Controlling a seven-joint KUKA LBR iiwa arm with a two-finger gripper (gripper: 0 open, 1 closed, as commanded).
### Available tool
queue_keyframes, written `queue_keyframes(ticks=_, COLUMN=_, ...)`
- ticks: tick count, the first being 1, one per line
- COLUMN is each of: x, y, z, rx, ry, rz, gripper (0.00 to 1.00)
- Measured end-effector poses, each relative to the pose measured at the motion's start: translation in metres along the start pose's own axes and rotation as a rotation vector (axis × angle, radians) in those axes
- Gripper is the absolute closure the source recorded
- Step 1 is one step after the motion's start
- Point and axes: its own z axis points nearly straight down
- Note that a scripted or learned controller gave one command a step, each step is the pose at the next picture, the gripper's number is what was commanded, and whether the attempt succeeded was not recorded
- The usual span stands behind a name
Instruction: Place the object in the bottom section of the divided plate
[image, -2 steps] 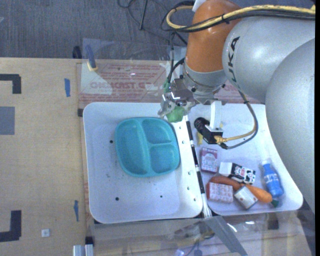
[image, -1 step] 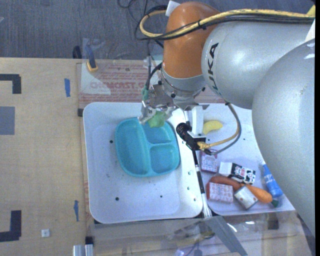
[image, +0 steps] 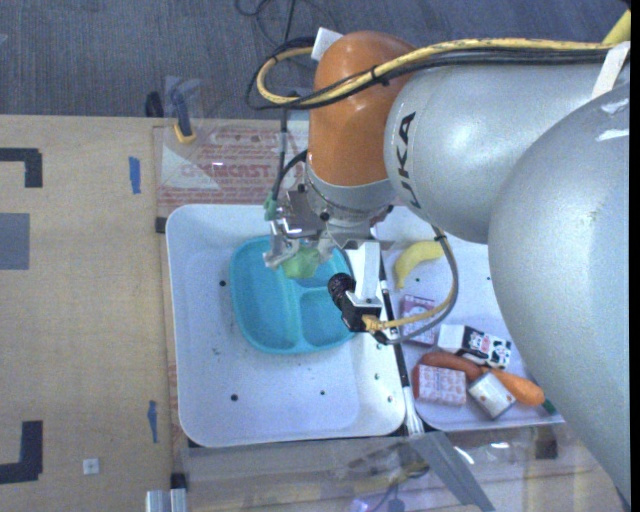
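A blue divided plate (image: 262, 305) lies in the left white bin (image: 270, 410), near its upper right. My gripper (image: 292, 256) hangs over the plate's upper edge, below the orange wrist band. A small pale green object (image: 299, 266) shows between the fingertips, over the plate's top part. The gripper looks shut on it. The arm hides the plate's upper right corner.
The right bin (image: 455, 420) holds a banana (image: 415, 258), a carrot (image: 522, 386), a red sausage-like piece (image: 450, 362), a pink patterned box (image: 440, 385), a white block (image: 490, 397) and small packets (image: 418, 303). The arm's bulk covers the upper right.
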Motion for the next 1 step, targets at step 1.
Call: queue_keyframes(ticks=1, x=0.0, y=0.0001, z=-0.0001, rx=0.0, ry=0.0, rz=0.0, gripper=0.0)
